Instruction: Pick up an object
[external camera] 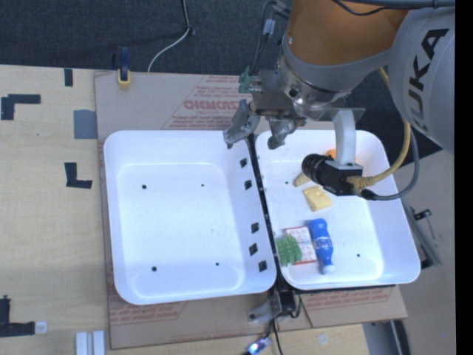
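My gripper (257, 132) hangs over the ridge between the two bins, near their far edge, with its two grey fingers spread open and nothing between them. In the right bin (384, 265) lie a blue bottle (321, 244), a red and white packet with a green patch (293, 245) beside it, and a yellow block (318, 197). A tan piece (301, 178) and an orange item (330, 154) sit partly hidden behind the black camera unit (330, 174) on the arm. All these things are to the right of and nearer than the gripper.
The left bin (177, 220) is a shallow white tray beside the right one. Both stand on a cardboard sheet (177, 102) on the wooden bench. A yellow cable (395, 165) loops off the wrist over the right bin. The arm's bulk covers the right bin's far side.
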Controlling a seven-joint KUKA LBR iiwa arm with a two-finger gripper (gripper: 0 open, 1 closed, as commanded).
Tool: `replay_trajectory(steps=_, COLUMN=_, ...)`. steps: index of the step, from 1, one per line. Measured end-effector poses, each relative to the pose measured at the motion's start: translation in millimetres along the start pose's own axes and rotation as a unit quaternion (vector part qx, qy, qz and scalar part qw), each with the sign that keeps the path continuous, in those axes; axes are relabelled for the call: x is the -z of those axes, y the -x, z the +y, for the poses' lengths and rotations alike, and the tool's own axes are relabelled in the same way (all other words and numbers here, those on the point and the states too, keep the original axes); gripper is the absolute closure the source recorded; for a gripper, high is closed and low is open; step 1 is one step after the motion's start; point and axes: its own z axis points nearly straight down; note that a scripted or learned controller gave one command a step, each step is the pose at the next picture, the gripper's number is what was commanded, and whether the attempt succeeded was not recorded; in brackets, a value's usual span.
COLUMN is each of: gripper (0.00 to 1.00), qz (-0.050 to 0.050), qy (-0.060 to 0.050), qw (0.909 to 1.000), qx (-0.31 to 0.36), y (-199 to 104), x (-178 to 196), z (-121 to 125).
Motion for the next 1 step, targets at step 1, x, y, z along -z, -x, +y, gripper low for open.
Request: replay_trajectory(steps=1, gripper=1.0, qz=-0.001, qy=-0.005, qw=1.0, qx=-0.003, y=41.7, x=-39.9, z=-38.1)
